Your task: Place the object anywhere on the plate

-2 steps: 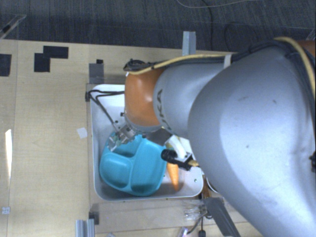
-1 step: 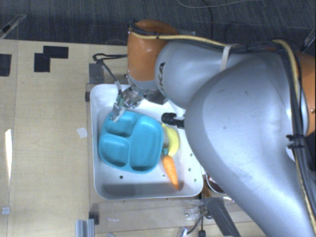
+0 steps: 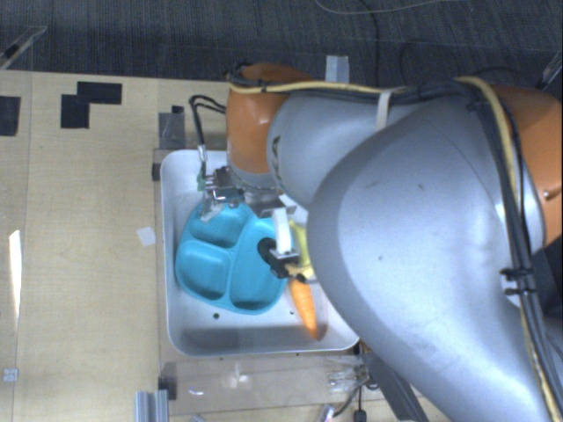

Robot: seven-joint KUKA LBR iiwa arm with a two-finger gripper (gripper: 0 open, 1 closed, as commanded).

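A blue plate (image 3: 224,262) with 3 sections is lying in the white bin (image 3: 189,337) at center frame. A carrot (image 3: 303,308) is resting beside its lower right edge. The gripper (image 3: 251,202) is positioned over the plate's upper rim.

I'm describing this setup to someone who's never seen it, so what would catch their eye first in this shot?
First, the huge grey arm with its orange band, sweeping in from the right and covering much of the frame. Next, the bright blue divided plate lying in the white bin at centre left, under the arm's wrist. Then the orange carrot lying just right of the plate's lower edge, on the bin floor.
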